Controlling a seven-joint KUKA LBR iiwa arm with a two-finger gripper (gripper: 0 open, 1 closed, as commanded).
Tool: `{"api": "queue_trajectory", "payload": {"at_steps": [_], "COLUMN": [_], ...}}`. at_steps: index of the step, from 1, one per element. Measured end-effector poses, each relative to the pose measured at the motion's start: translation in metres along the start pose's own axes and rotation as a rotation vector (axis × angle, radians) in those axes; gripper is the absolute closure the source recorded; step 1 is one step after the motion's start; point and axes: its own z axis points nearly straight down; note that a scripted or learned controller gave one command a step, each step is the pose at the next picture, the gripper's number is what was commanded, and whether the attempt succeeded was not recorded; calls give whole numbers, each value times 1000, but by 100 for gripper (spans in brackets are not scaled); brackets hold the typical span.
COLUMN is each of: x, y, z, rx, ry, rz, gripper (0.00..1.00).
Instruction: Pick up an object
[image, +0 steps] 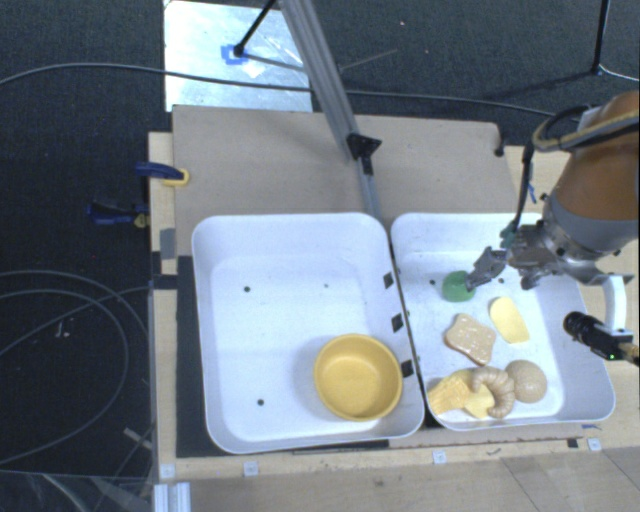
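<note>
The hand (490, 270) hovers low in the right bin (420, 235), just beside the green piece (458, 287), likely its target; finger spacing I cannot tell.

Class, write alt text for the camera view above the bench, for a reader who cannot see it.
A grey and orange robot arm reaches in from the right, its gripper beside a small green object in the right bin. That bin also holds pale toy food pieces near its front. The left bin holds a yellow bowl.
</note>
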Motion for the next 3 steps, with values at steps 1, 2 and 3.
{"api": "queue_trajectory", "payload": {"at_steps": [1,2,3], "x": [-3,2,1], "y": [1,4,5], "z": [42,85,72], "rx": [0,0,-5], "ry": [0,0,-1], "rz": [1,2,3], "gripper": [0,0,100]}}
